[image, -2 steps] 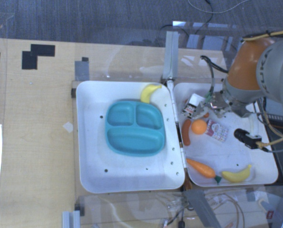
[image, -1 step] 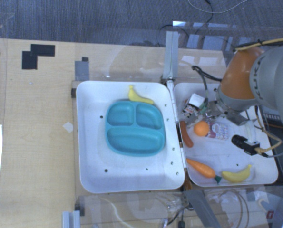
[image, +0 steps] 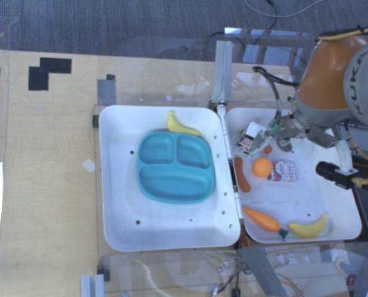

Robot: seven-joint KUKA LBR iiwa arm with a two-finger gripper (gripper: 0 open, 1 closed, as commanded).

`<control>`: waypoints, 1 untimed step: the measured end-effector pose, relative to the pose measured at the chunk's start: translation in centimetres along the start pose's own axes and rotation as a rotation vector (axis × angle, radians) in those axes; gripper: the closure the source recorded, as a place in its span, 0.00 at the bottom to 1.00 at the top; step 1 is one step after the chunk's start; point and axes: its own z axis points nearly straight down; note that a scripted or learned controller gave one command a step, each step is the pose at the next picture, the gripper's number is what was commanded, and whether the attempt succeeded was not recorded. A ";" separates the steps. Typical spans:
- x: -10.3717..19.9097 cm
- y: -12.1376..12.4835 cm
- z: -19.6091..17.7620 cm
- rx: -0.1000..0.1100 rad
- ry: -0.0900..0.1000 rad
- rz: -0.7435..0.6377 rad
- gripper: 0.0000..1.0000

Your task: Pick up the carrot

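Orange and tapered, the plastic carrot [image: 262, 218] lies near the front edge of the right-hand shallow white bin [image: 341, 224], its green tip pointing toward a yellow toy banana [image: 309, 227] just beside it. Behind it I see a brownish-red sausage [image: 242, 174] along the left wall, a round orange fruit [image: 262, 167] and a small pink-and-white packet [image: 284, 171]. My gripper [image: 281, 135] hangs over the back of this bin, well apart from the carrot, close to a small white printed carton [image: 250, 136]; I cannot tell how its jaws stand. The left white bin [image: 122, 228] holds a blue divided plate [image: 174, 166] and a second yellow banana [image: 180, 124] at its rear.
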 end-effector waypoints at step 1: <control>-1.9 -2.1 9.0 0.000 0.000 -0.090 0.00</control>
